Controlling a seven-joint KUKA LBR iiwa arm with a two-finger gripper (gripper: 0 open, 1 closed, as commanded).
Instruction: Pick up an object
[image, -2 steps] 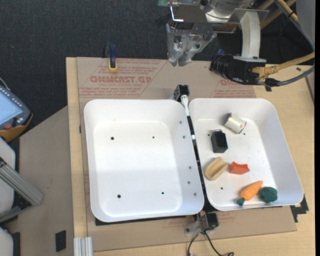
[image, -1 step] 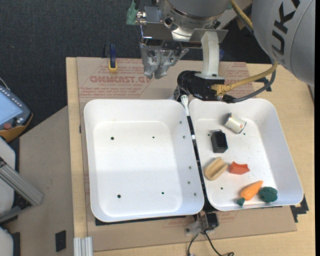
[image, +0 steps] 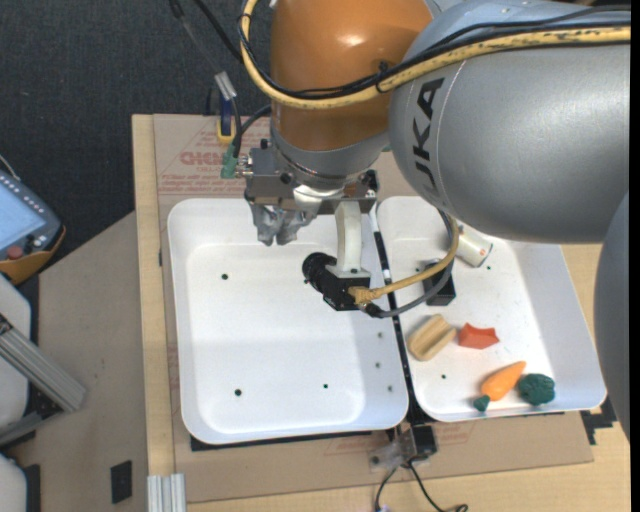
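Camera view, fixed above the bench: the grey arm (image: 520, 120) with its orange band (image: 335, 60) entered from three o'clock and filled the upper right of the frame. Its gripper (image: 277, 228) hung over the far edge of the left bin (image: 290, 400), toward twelve o'clock of that bin. Whether the tool was open or closed could not be told from this angle, and nothing could be seen in its grasp. A black fitting (image: 330, 280) with a yellowish cable (image: 415, 280) hung below the wrist, over the wall shared by the two bins. The left bin showed a bare white floor marked by a few small dark dots. The right bin (image: 560, 300) held the objects for the task, all gathered toward its near side, between four and six o'clock of the bin. A tan block (image: 431, 337) lay nearest the shared wall. A small red piece (image: 478, 337) lay just beside it at three o'clock. An orange carrot-shaped toy (image: 500, 382) with a green tip lay nearer the front rim, at about five o'clock from the tan block. A dark green lumpy object (image: 537, 389) lay just beside the carrot's thick end at three o'clock. A white cylinder (image: 474, 249) with a dark spot lay farther back in the same bin, partly under the arm. All of these objects lay well apart from the gripper. Both bins rested on a brown cardboard sheet (image: 180, 160) bearing red print at its far left corner.
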